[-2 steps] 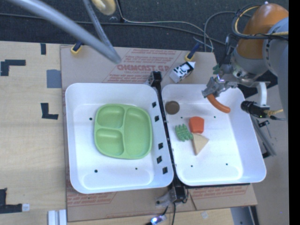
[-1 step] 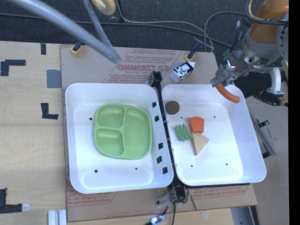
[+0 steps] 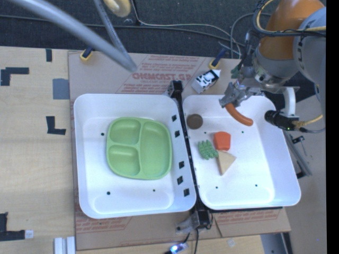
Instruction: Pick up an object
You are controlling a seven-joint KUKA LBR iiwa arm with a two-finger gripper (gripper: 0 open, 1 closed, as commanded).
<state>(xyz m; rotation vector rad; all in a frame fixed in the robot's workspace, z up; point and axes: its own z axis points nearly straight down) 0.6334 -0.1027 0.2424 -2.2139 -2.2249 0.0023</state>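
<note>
My gripper [image 3: 233,100] hovers over the back of the right bin [image 3: 265,184], just above its far rim. An orange-red sausage [image 3: 241,116] slants down to the right from the fingertips, and its upper end sits between the fingers, which are shut on it. Below it in the same bin lie a brown round piece [image 3: 195,121], an orange-red block [image 3: 222,140], a green leafy piece [image 3: 207,150] and a tan wedge [image 3: 226,162].
The left bin [image 3: 90,184] holds a green divided plate [image 3: 140,147]. A black divider [image 3: 183,142] runs between the two bins. A small black-and-white item [image 3: 206,79] lies on the cardboard behind the bins. Cables trail across the back.
</note>
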